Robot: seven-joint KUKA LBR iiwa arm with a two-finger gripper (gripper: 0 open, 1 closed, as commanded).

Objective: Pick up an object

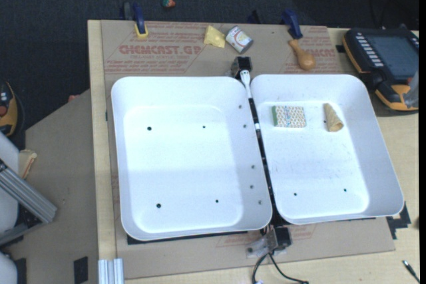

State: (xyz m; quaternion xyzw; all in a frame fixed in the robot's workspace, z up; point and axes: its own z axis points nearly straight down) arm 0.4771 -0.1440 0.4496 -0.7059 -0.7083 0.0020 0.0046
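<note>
In the right bin lie two objects near its far side: a small rectangular block with a speckled multicolour pattern and, to its right, a tan cone-shaped piece. They lie apart from each other and flat on the bin floor. The left bin sits beside it, joined along the middle seam.
On the cardboard behind the bins lie a yellow wedge, a small white-and-grey box and a tan wooden piece. Blue clamps hold the board's far edge. A teach pendant rests at the far right.
</note>
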